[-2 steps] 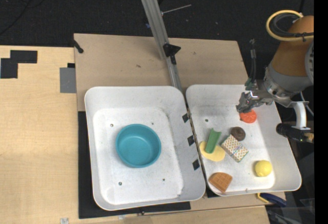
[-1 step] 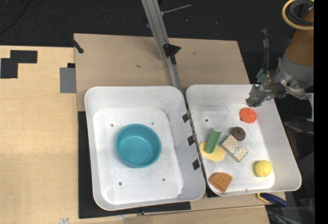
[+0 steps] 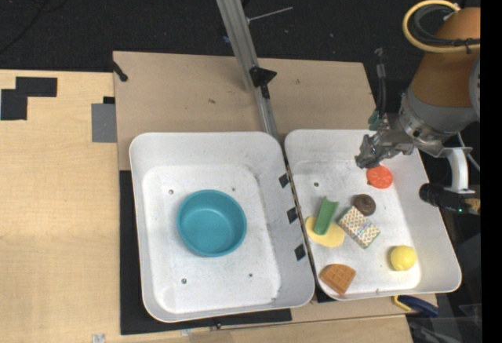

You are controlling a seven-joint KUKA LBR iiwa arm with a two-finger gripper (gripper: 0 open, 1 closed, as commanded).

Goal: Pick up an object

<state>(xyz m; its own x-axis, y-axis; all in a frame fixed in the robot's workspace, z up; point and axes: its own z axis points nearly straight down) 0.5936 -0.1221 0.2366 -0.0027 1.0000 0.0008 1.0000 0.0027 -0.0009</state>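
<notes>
A: Start with the big things. What sits on the bench [image 3: 63, 176]?

B: Two shallow white bins side by side. The left bin [image 3: 157, 157] holds a teal bowl [image 3: 211, 222], upright, near its middle. The right bin [image 3: 321, 149] holds the small things.

A: And the arm?

B: The grey arm [image 3: 443, 102] comes in from the right, and its end effector [image 3: 375, 155] is over the upper part of the right bin, just above and left of a red-orange round piece [image 3: 380, 177]. I cannot tell how its fingers stand; nothing is seen between them.

A: Anything with a clear long axis?

B: The green stick [image 3: 326, 214]. It runs from upper right to lower left, a little off upright, and lies on a yellow flat piece [image 3: 329, 237]. Just right of it is a checkered block [image 3: 359, 226], its long axis slanting from upper left to lower right, touching a dark brown ring [image 3: 363, 204] above it.

A: The rest?

B: A waffle-like brown piece [image 3: 338, 278] near the front edge, and a yellow lemon [image 3: 402, 257] toward the front right corner.
</notes>
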